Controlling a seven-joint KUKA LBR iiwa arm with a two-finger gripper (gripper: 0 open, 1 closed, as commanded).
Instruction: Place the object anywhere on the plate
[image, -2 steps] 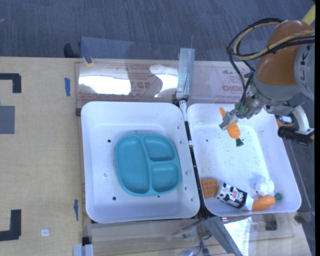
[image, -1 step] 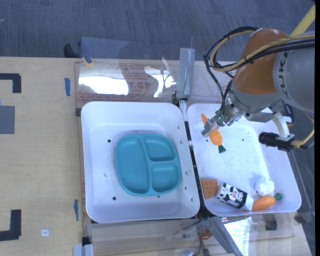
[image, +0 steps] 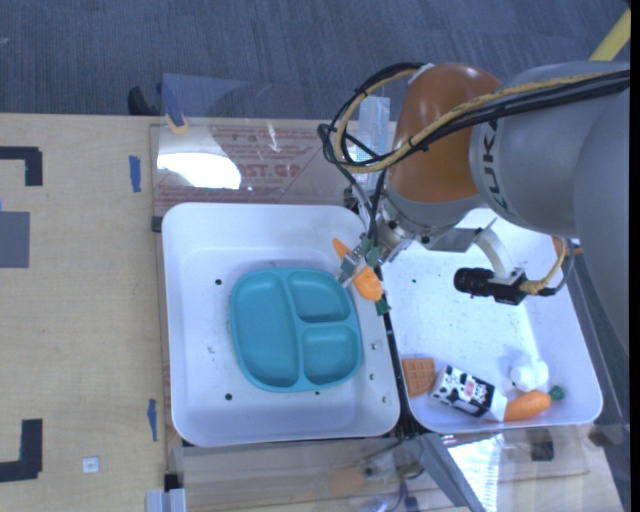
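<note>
Where the bench's wooden top (image: 70, 330) runs nearest, two white bins sit side by side: the left bin (image: 190, 300) bears a teal divided plate (image: 295, 328), the right bin (image: 570, 340) a waffle (image: 417, 376), cow toy (image: 465, 391) and carrot (image: 525, 405). Beyond, the gripper (image: 360, 262) pinches an orange object (image: 367, 283) (just off the plate's rim). Farthest lies grey carpet (image: 250, 50).

Letters "KU", part of a brand mark, are read on the grey arm (image: 560, 150), just beside its orange band (image: 440, 130). Nothing else is legible.
</note>
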